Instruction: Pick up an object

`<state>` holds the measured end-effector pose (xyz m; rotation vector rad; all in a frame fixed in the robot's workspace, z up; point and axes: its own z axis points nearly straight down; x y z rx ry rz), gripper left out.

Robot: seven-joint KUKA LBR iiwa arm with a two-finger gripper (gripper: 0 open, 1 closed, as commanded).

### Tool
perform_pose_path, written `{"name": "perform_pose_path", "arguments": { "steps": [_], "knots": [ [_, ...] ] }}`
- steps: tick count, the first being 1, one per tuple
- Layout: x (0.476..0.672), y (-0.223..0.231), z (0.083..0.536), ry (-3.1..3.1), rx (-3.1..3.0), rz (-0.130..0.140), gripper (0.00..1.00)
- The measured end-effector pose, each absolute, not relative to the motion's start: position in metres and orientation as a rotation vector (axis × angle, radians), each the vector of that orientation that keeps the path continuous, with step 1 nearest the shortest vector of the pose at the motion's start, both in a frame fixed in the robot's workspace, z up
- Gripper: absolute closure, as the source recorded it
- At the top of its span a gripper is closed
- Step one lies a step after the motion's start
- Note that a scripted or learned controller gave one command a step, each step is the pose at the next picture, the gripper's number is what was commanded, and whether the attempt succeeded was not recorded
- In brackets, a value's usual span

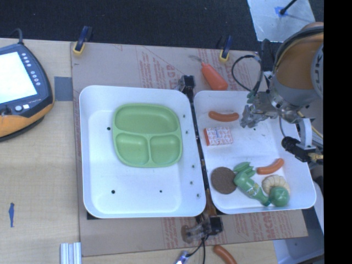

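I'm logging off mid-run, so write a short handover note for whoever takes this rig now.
Gripper: over the right bin, near its far edge, beside a hot dog; nothing seen held.
Right bin also holds a small red-and-white box, brown disc, green toy and a second sausage.
Left bin: green divided plate.
Done: nothing picked yet.
Left: grasp and lift one object.

Bright, even overhead light (soft shadows), slightly blurry throughout.
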<state>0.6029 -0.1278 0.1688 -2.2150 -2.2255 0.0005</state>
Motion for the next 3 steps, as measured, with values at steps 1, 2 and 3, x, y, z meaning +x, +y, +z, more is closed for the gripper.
{"name": "perform_pose_path", "arguments": {
  "steps": [1,2,3],
  "knots": [
    [0.641,-0.135,0.091,-2.227,-2.213,0.005,0.00],
    [0.656,-0.137,0.092,-2.224,-2.212,0.005,0.00],
    [0.616,-0.115,0.092,-2.225,-2.216,0.005,0.00]
  ]
}}
